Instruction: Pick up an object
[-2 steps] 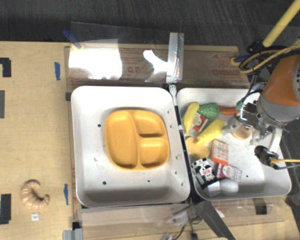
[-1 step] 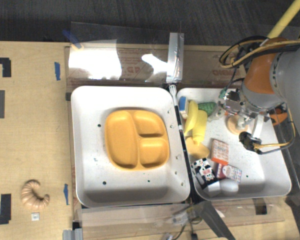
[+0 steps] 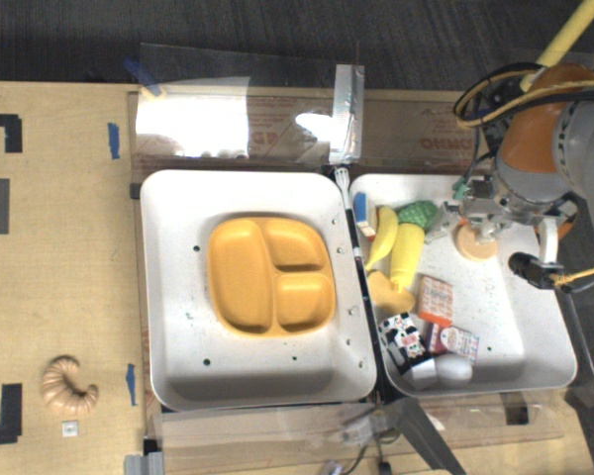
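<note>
A wooden surface (image 3: 49, 216) carries two shallow white bins side by side. The right bin (image 3: 535, 349) is the landmark. The grey arm with its orange band reaches over that bin's far right corner, and the tool (image 3: 478, 228) hangs just above a small peach disc (image 3: 478, 243). I cannot tell how the tool is set.

Things to pick crowd the bin's left wall: a banana (image 3: 384, 234), a yellow cylinder (image 3: 406, 253), something green (image 3: 417, 213), small cartons (image 3: 436, 300) and a white lump (image 3: 452, 369) near the front. They touch, so a grab there would likely nudge neighbours or pinch two at once. The disc lies flat and may slip.

The bin's middle and right floor is bare, giving room. The left bin (image 3: 168, 265) holds a yellow divided tray (image 3: 271, 273).
</note>
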You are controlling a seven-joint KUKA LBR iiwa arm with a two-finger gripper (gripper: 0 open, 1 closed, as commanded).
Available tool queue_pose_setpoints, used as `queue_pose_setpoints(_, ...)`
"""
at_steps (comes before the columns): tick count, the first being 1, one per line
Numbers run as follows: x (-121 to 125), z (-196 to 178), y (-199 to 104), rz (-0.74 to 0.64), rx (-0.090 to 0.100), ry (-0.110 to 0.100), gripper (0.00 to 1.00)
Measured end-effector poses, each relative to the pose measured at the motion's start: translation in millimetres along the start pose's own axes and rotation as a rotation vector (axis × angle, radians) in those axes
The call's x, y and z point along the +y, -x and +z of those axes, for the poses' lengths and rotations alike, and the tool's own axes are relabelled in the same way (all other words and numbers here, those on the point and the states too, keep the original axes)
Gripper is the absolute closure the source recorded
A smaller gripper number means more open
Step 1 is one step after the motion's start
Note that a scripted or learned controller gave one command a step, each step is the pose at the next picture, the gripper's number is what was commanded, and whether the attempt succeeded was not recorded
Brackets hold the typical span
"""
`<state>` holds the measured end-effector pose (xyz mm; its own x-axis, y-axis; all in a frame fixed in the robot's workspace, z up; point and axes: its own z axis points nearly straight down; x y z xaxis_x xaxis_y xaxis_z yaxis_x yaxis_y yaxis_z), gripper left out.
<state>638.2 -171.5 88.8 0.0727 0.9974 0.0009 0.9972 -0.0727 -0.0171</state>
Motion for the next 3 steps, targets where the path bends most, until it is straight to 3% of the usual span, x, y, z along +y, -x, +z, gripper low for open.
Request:
queue_pose_setpoints(1, 4.7, -14.7, 1.0, 0.0, -0.008, 0.022, 1.0)
queue_pose_setpoints(2, -69.5, 2.5, 13.9, 0.164, 0.0, 0.02, 1.0)
queue_pose_setpoints(3, -53.8, 2.2, 16.1, -0.144, -0.005, 0.023, 1.0)
